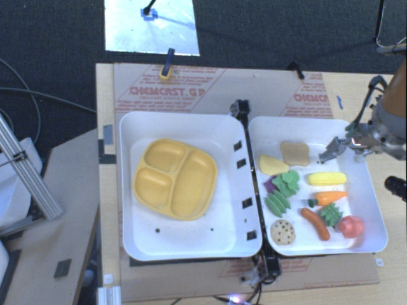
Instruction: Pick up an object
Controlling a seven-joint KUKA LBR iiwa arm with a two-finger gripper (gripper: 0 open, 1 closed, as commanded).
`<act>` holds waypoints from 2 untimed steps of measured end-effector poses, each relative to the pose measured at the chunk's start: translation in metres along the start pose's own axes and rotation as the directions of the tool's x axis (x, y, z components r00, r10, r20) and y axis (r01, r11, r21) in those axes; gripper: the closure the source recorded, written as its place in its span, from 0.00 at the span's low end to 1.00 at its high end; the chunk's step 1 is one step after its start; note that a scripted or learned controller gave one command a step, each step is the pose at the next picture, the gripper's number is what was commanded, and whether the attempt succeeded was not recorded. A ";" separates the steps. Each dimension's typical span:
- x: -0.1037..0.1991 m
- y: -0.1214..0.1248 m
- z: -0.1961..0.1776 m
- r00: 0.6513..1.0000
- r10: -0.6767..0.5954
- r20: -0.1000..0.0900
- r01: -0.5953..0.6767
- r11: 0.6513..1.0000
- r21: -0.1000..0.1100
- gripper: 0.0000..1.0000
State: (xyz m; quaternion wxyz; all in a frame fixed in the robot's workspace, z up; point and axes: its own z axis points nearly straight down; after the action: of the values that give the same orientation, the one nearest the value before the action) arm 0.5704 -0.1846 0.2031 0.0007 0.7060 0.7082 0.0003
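Note:
The right bin (365,189) holds several toy foods: a tan bread slice (295,152), a yellow cheese wedge (273,165), purple grapes (278,185), green pea pods (277,203), a corn cob (327,178), a carrot (331,197), a sausage (315,223), a cookie (283,232) and a red tomato (351,225). My gripper (335,149) hangs over the bin's far right part, just right of the bread and just beyond the corn. Nothing shows in its grasp.
A yellow divided plate (175,178) lies in the left bin (137,129). The grey arm (388,116) comes in over the right bin's far right corner. Black clips (243,164) line the wall between the bins. A metal frame (25,170) stands at the far left.

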 end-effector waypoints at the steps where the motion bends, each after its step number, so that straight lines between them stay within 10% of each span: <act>1: -0.023 -0.065 0.105 1.000 0.008 -0.003 -0.008 1.000 0.010 0.00; 2: 0.039 -0.038 0.119 1.000 -0.007 -0.004 0.007 1.000 0.001 0.00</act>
State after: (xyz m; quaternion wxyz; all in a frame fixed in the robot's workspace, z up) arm 0.5324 -0.1454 0.0835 -0.0008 0.7037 0.7105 0.0013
